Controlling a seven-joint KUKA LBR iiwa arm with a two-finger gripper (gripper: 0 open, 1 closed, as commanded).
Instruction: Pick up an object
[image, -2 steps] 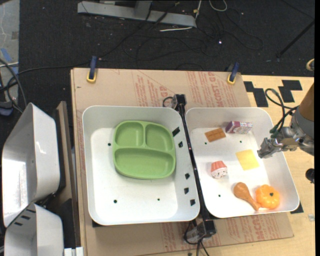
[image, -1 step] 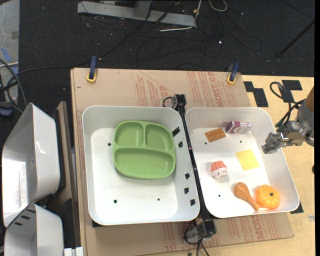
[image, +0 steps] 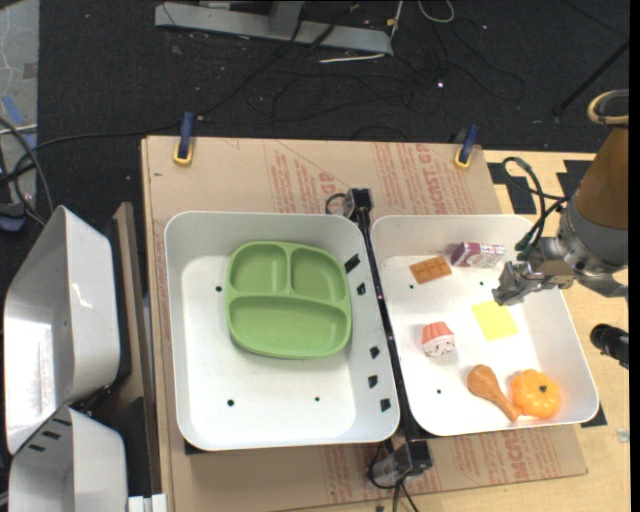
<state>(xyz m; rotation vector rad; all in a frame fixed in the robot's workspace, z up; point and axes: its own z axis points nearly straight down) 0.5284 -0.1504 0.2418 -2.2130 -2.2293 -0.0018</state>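
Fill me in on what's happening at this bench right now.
A grey robot arm reaches in from the right, with its gripper over the right bin, just above a flat yellow square. Nothing is visibly between its fingers. The same bin holds a purple carton, an orange cracker, a pink cupcake, a drumstick and an orange pumpkin. The left bin holds a green divided plate, untouched.
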